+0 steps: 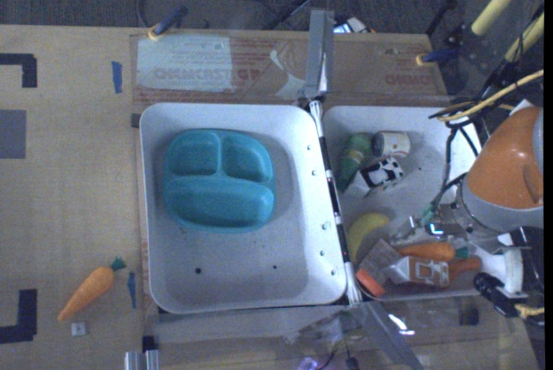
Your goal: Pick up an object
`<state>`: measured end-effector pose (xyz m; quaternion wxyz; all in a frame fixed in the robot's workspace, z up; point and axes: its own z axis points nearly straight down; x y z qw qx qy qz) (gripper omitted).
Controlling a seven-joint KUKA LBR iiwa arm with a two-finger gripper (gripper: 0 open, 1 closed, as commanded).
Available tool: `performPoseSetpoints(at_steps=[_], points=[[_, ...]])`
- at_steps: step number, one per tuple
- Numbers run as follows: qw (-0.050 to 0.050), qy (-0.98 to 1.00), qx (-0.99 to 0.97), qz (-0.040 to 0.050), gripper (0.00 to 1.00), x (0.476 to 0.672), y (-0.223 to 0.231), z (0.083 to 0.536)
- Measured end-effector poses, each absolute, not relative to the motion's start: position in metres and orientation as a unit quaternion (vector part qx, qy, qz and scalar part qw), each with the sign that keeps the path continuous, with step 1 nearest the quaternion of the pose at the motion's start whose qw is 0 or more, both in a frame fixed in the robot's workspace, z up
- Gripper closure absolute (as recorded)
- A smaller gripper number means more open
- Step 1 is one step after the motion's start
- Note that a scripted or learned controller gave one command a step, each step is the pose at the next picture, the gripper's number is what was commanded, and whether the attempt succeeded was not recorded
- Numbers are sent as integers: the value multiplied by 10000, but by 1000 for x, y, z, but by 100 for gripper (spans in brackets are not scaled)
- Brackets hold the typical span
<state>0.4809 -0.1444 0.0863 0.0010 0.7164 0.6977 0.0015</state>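
Observation:
The right bin [423, 124] holds several objects: a green item [353, 156], a small tan and white cup [393, 142], a black and white toy cow [382, 174], a yellow round piece [366, 230], an orange carrot [428, 250] and a flat orange and white packet [413, 271]. My gripper [434, 226] hangs low over the bin's front right, just above the carrot and beside the yellow piece. The wrist with its orange band [510, 161] covers the bin's right side. Nothing is seen lifted off the bin floor.
A teal divided plate [218, 178] lies in the left bin [259, 273]. A toy carrot [86, 291] rests on the bench at the front left, outside the bins. A metal divider [328, 187] separates the two bins. Cables hang near the arm at right.

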Motion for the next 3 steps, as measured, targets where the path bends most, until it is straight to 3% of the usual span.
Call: performPoseSetpoints(at_steps=[1, 2, 3], points=[[38, 6957, 7183, 25, 100, 482, -147, 96], [36, 6956, 7184, 24, 0, 482, -147, 96], [2, 7326, 6806, 21, 0, 481, -158, 87]])
